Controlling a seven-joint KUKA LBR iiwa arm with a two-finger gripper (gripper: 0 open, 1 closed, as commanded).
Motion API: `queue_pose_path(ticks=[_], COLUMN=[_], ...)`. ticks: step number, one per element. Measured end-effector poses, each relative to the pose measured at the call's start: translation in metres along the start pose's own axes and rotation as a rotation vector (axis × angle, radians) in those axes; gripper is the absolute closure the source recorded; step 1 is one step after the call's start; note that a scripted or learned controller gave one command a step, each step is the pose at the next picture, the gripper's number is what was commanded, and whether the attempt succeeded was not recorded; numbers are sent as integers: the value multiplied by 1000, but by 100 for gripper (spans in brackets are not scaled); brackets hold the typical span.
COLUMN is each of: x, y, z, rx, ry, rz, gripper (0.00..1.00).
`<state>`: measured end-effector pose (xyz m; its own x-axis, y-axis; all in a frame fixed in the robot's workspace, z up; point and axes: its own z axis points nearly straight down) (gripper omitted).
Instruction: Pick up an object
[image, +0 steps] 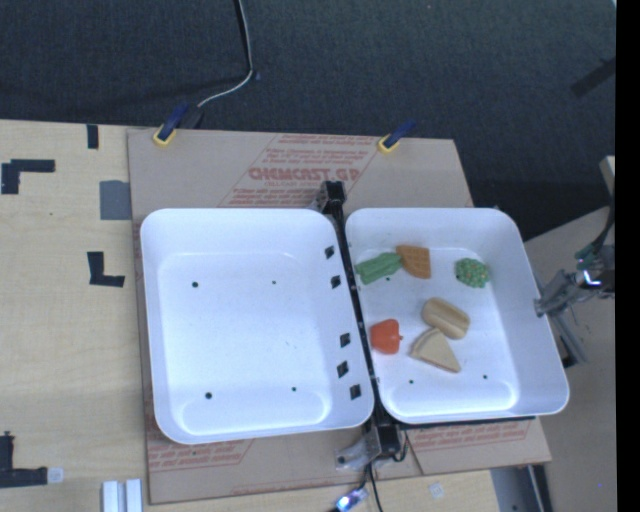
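Objects for the pick all sit in the right bin (500, 225): green toy veg (379, 267) at the upper left next to the divider, w/ an orange-brown piece (414, 261) touching its right end; a knobbly green piece (472, 272) apart on the right, near the bin's far wall; a tan bread-roll shape (446, 317) in the middle; a pale wedge (436, 351) just below it, touching or nearly so; and a small red-orange piece (386, 336) to the left of the wedge, near the divider. From my remote seat I see the left bin (160, 240) beside it, the two joined along a center seam w/ black clips (346, 342). Both bins rest on a brown cardboard sheet (290, 170) w/ red print, held at its top edge by two yellow-and-blue clamps (170, 126), all on a wood-tone surface (50, 300) marked w/ black tape bits. The gripper (570, 290) hangs outside the right bin, off its right rim, over none of the objects; it's small and dark at the frame edge, so I can't tell its state. A white cable (243, 50) trails across the dark floor at top.
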<state>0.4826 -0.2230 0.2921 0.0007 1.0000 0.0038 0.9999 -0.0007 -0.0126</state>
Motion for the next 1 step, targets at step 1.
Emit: queue_pose_path(ticks=[1], x=[54], y=[44], z=[3], rx=[-12], ry=[-3], rz=[-8], gripper=[100])
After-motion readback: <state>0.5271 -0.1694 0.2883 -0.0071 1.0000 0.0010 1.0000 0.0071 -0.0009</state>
